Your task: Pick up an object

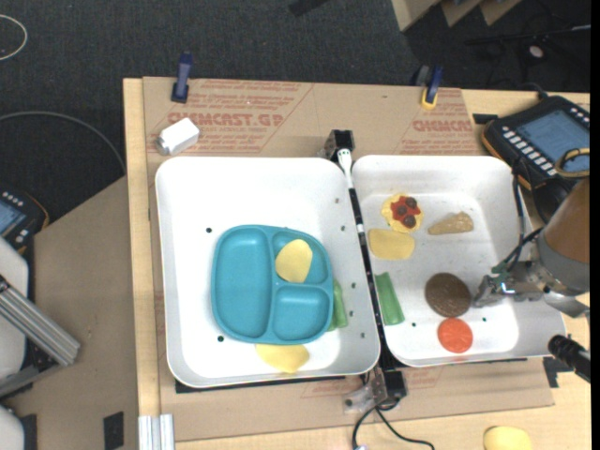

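No single object is named by the task, so the likeliest candidate is judged from where the gripper (489, 289) sits: the brown round disc (448, 293) in the lower middle of the right bin (441, 169). The disc lies flat on the bin floor, and the gripper's tip is seen just beside its right edge, near or perhaps touching it. Whether the jaws are spread or pressed together cannot be told, as that end of the tool is small and blurred. Nothing is seen between them, and nothing is lifted off the floor, so the pick is judged not yet done; the approach appears made, while the closing and the lift are left.

Just below the disc an orange-red round piece (456, 335) is found, near the bin's lower edge. A green strip (388, 298) lies along the bin's left wall, to the left of the disc. Above it a pale yellow piece (391, 244) rests, and higher up a yellow piece topped with red and dark spots (403, 211) and a tan piece (452, 223) are set side by side, apart from each other.

In the left bin (187, 251) a blue divided plate (246, 284) is placed in the middle, with a yellow oval piece (294, 261) in its upper right compartment. Another yellow piece (281, 355) lies just below the plate's lower rim, and a green sliver (338, 307) is seen at its right edge.

The arm (567, 242) enters from the right of the frame.
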{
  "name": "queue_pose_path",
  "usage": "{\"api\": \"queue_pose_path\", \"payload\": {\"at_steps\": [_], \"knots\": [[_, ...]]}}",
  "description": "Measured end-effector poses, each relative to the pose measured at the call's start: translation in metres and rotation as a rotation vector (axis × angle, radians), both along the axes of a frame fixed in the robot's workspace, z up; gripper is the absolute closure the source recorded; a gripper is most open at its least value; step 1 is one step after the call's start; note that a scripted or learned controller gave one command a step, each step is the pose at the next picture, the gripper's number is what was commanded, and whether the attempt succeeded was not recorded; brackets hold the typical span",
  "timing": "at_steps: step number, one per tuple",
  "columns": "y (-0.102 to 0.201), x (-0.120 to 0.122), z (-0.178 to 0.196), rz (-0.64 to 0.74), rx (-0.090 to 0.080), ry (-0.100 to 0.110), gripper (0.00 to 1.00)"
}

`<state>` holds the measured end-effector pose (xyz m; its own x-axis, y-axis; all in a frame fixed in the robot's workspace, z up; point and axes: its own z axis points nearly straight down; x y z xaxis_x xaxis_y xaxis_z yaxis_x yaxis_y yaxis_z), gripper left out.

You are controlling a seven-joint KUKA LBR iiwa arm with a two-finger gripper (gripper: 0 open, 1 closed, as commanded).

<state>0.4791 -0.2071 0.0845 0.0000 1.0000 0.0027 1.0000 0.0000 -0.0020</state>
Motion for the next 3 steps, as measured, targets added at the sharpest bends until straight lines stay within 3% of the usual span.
{"api": "queue_pose_path", "payload": {"at_steps": [3], "knots": [[0.0071,0.0,0.0,0.0,0.0,0.0,1.0]]}}
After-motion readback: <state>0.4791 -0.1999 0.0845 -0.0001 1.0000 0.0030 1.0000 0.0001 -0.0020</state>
